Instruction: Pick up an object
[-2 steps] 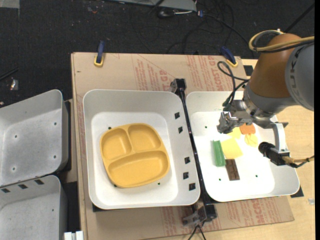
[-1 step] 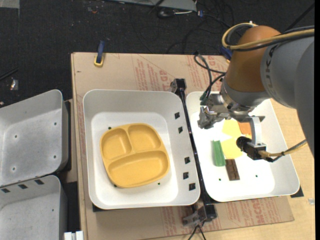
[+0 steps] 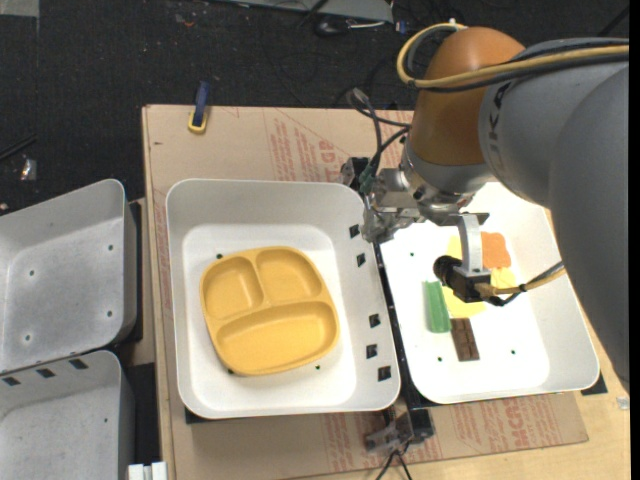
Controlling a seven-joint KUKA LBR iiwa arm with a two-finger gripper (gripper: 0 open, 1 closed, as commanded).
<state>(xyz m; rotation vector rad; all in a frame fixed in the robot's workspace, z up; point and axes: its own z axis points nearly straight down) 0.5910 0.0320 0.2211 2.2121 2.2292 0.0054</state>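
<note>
Overhead: the grey arm (image 3: 560, 118) reaches in from the right, its gripper (image 3: 388, 216) low over the divide between the two bins.
Grip: cannot tell whether it is open or closed, or holding anything.
Left bin (image 3: 260, 193): one yellow divided plate (image 3: 270, 308) lies flat in the middle, with white floor free all round it.
Right bin (image 3: 520, 358): a green block (image 3: 436, 306) and a brown block (image 3: 465, 343) lie near the centre, just beside each other; an orange piece (image 3: 495, 250) sits farther back.
Open room: the right bin's near and right margins are bare.
</note>
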